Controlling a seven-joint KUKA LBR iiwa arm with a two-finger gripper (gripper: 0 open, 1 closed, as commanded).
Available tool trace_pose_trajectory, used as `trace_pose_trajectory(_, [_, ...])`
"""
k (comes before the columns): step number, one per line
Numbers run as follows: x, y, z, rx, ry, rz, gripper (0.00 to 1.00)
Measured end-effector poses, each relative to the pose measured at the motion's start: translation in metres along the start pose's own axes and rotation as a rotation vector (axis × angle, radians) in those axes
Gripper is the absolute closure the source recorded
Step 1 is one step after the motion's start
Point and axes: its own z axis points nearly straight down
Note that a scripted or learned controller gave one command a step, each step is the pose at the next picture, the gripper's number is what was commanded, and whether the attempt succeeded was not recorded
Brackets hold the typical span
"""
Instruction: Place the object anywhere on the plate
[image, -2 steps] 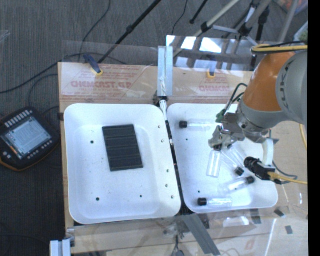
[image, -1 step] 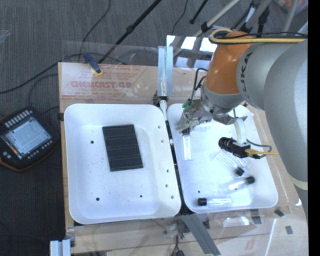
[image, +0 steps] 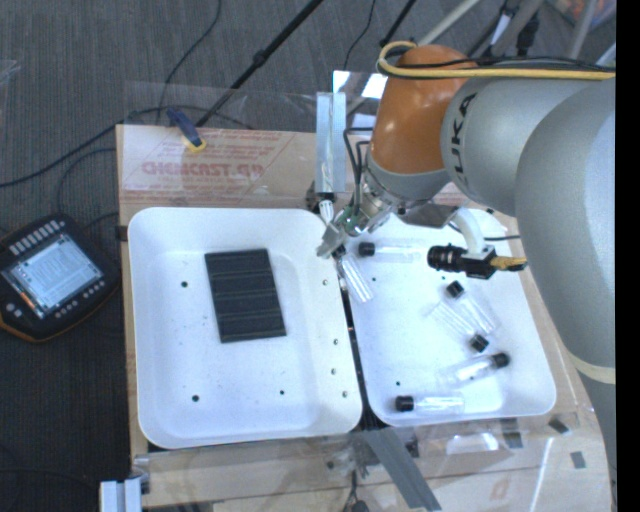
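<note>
- A clear tube lies slanted on the edge where the two white bins meet, in the middle of the frame.
- It is just under my pincer, which hangs over that same edge near the top of the bins.
- I cannot tell if my pincer is apart or together, or if it touches the clear tube.
- The dark plate has lines across it. It lies flat in the left bin, a bit left of the middle of the frame.
- The clear tube is to the right of the dark plate and does not touch it.
- The right bin holds more tubes with black caps.
- The top tube lies flat just right of my pincer.
- The slanted tube lies near the lower right of the frame, with its cap pointing up and right.
- The bottom tube lies flat along the near wall of the right bin, with its cap on the left.
- Both bins sit on a wooden surface with red letters, seen at the upper left.
- A hand box with a screen lies on the dark floor at the left edge.
</note>
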Motion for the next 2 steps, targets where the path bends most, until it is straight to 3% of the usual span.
trace_pose_trajectory(1, [0.059,0.078,0.010,0.001,0.002,-0.090,1.00])
trace_pose_trajectory(2, [0.105,0.108,-0.037,0.000,-0.001,-0.287,1.00])
